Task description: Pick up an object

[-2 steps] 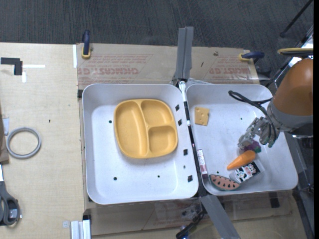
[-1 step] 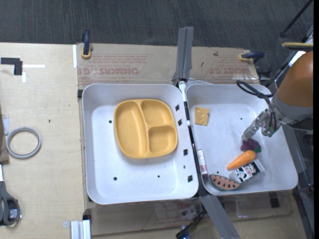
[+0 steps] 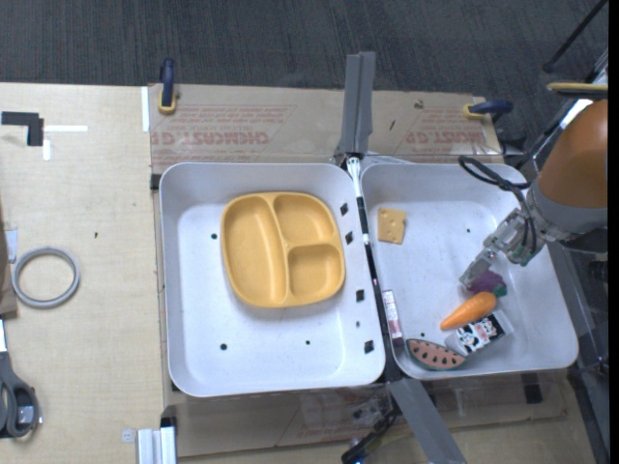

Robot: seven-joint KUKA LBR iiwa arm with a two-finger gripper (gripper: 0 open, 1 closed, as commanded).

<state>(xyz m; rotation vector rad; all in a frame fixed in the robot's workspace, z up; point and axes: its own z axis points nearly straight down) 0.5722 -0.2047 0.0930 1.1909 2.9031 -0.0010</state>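
The right bin (image 3: 435,259) holds several toys. A yellow cheese cracker (image 3: 392,225) lies near its back left. An orange carrot (image 3: 469,310) lies toward the front right, with a small purple item (image 3: 491,283) just behind it. A black-and-white carton (image 3: 481,334) and a watermelon slice (image 3: 435,354) lie by the front wall. My gripper (image 3: 486,267) reaches in from the right and is low over the purple item, its tip right at it. Nothing is visibly lifted off the bin floor.
The left bin (image 3: 193,336) holds a yellow divided plate (image 3: 283,249). A grey divider post (image 3: 358,104) stands behind the seam between the bins. On the bench at left lie a tape ring (image 3: 44,276) and scissors (image 3: 17,404).
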